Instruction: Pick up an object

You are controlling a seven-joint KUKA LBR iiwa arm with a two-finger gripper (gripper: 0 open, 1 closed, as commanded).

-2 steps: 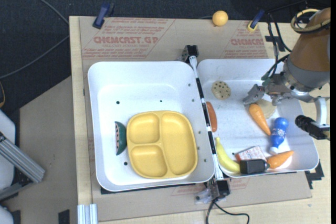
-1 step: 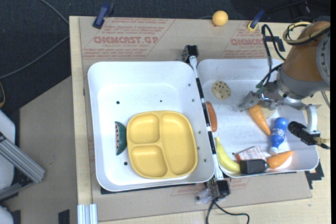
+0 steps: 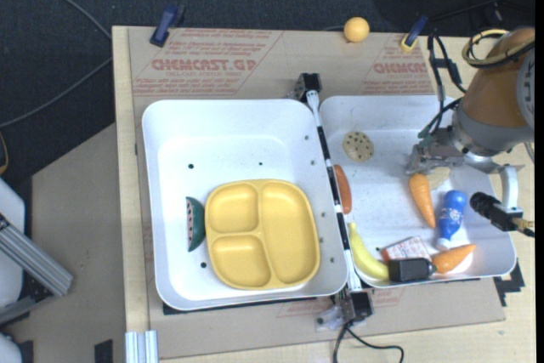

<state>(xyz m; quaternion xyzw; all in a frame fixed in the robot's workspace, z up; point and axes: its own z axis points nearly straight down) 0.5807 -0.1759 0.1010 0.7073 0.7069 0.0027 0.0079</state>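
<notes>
Carrot (image 3: pixel 422 196) in right bin (image 3: pixel 382 116), cardboard-covered bench (image 3: pixel 221 64), dark carpet (image 3: pixel 59 98)

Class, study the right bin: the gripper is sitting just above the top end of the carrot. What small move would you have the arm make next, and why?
Probably a short descent straight down. The gripper sits over the upper end of the carrot, and nothing shows between its fingers. The blue bottle lies close on the carrot's right, so lowering in place rather than shifting sideways seems safest.

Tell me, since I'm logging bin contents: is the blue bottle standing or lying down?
Lying down. The blue bottle rests on its side on the right bin's floor, beside the carrot.
</notes>
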